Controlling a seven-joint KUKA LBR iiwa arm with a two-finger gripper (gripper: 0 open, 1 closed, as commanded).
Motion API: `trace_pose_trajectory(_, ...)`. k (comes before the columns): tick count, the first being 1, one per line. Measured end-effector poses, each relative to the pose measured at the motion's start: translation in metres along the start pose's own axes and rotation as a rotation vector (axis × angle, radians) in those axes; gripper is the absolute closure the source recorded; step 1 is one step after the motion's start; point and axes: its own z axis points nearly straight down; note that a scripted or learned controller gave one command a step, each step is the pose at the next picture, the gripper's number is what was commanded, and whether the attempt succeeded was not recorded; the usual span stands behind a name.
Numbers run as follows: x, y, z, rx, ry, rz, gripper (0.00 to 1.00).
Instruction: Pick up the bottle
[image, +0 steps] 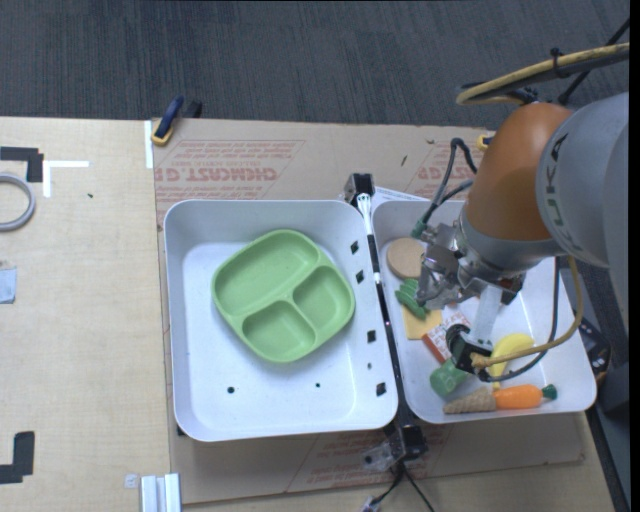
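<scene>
My gripper hangs low over the left half of the right bin, with the grey and orange arm covering the bin's middle. Just left of the gripper lies a dark green toy piece, with a yellow wedge below it. A small green bottle-like item lies near the bin's front edge, well below the gripper and apart from it. I cannot see anything held in the gripper. The arm hides whatever lies under it.
The right bin also holds a tan round disc, a red piece, a banana, a cone and a carrot. In the left bin sits a green divided plate.
</scene>
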Motion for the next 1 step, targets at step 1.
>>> trace_pose_trajectory(1, 0.068, -0.0804, -0.0149, 0.0, 0.0, -0.04, 1.0)
